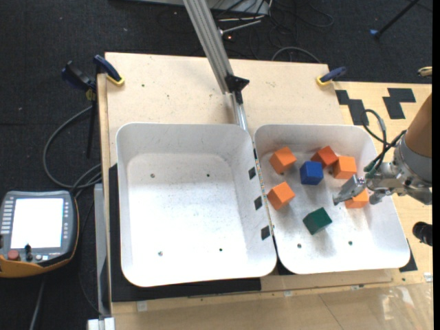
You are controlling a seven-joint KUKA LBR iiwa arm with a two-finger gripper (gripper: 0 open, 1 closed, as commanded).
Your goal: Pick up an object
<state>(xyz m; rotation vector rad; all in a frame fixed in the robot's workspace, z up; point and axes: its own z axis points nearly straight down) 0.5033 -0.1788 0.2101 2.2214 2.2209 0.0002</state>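
Where the claw (355, 192) hangs, an orange block (358, 201) touches it.

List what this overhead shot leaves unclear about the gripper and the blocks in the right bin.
- Gripper: too small and blurred in the camera view to tell how its fingers stand.
- Orange block under it: mostly covered by the gripper, so its shape and whether it is gripped or only touched cannot be told.
- Arm: cut off by the right edge.
- Orange block: its contact with the neighbouring orange block is unclear.
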